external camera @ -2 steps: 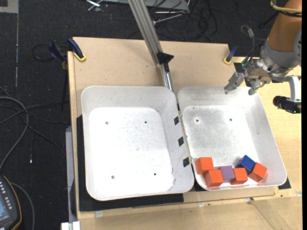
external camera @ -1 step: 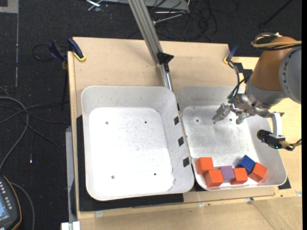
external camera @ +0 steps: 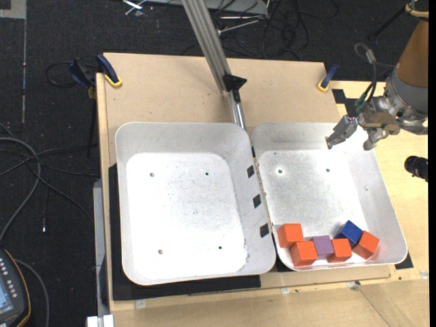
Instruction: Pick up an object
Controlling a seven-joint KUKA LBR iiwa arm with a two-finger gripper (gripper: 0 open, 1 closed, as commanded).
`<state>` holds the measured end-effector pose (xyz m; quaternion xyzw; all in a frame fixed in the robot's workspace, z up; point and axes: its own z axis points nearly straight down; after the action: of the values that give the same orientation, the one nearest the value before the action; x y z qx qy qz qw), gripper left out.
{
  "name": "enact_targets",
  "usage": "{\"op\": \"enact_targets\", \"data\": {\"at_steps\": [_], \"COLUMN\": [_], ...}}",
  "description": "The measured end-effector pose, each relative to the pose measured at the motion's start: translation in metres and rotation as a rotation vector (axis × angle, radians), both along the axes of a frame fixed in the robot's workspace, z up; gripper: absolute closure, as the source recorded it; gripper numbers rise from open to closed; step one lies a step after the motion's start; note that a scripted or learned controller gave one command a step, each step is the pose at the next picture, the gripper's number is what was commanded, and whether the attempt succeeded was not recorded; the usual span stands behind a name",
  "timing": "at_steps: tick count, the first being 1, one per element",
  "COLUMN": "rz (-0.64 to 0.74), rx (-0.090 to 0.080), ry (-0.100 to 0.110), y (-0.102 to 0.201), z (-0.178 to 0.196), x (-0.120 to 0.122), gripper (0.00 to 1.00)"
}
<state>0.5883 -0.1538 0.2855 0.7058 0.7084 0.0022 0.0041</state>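
Here the tool [external camera: 355, 135] hung above the far right corner of the right bin [external camera: 381, 182], its two fingers spread apart with nothing between them; one fingertip [external camera: 335, 140] pointed down and left over the bin's floor, the other lay just over the right rim. The grey wrist and the orange band of the arm [external camera: 415, 60] entered from the right edge of the view.

The objects to be picked lay well apart from the tool, clustered along the near edge of the same bin. An orange block [external camera: 291, 234] sat at the left of the cluster; a second orange block [external camera: 304, 252] lay just in front of it, touching a purple block [external camera: 323, 246]. A third orange block [external camera: 340, 249] followed, then a blue block [external camera: 351, 232] slightly behind, and a fourth orange block [external camera: 367, 244] at the right end (tilted against the bin's wall).

The left bin [external camera: 129, 182] adjoined the right one along their shared middle edge. Both rested on a tan worktop [external camera: 170, 87], to whose far edge yellow and blue clamps [external camera: 109, 73] were fixed. A slanted metal pole [external camera: 204, 33] crossed the top of the view above the worktop, with dark floor and cables beyond.
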Motion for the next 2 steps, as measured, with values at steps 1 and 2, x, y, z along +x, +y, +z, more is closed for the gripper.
{"op": "enact_targets", "data": {"at_steps": [1, 2], "rz": [-0.006, -0.001], "rx": [0.006, 0.000], "ry": [0.019, 0.007], "y": [0.012, -0.028], "z": [-0.133, -0.172], "x": [-0.083, 0.007], "gripper": [0.00, 0.00]}}
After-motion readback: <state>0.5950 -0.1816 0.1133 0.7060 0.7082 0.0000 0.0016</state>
